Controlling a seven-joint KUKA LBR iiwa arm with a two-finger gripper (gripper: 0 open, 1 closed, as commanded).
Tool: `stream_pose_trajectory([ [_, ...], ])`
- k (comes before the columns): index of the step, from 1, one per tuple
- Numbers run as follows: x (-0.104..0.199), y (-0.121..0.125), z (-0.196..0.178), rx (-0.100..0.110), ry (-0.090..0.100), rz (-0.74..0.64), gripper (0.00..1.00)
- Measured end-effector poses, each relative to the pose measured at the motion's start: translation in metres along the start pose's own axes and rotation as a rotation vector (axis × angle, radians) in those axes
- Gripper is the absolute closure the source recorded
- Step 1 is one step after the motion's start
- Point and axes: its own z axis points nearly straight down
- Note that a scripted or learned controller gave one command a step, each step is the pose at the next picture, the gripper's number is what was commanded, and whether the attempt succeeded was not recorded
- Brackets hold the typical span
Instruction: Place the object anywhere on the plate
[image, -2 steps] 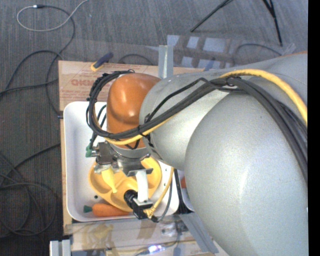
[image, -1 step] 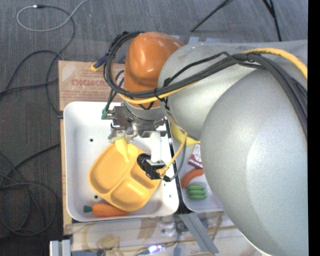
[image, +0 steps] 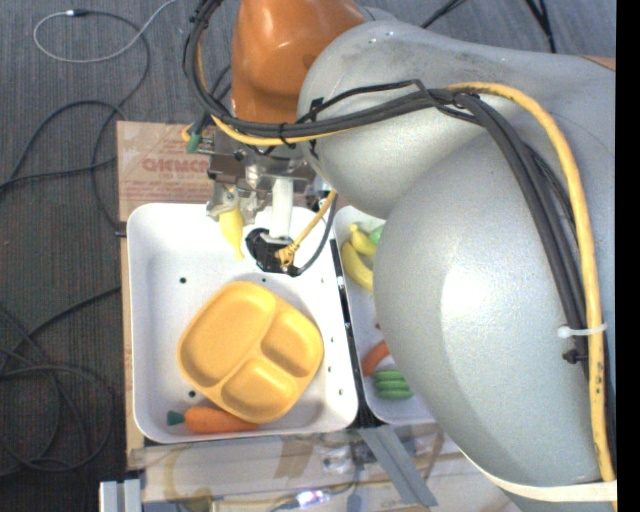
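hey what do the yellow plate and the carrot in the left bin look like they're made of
The yellow plate looks like moulded plastic with a smooth, satin finish: uniform colour, rounded compartment ridges, soft highlights. The carrot seems to be a plastic toy, judging by its even orange surface and slight sheen, though soft rubber can't be ruled out. The left bin itself appears to be glossy white plastic.

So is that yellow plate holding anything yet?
No. The yellow plate has three bare compartments; the carrot lies beside it in the left bin.
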Motion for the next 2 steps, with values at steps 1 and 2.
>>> stream_pose_trajectory([
  [1,0.015,-0.048,0.091,0.002,0.002,-0.154,1.0],
  [2,-0.074,-0.102,0.076,0.002,0.002,-0.082,1.0],
])
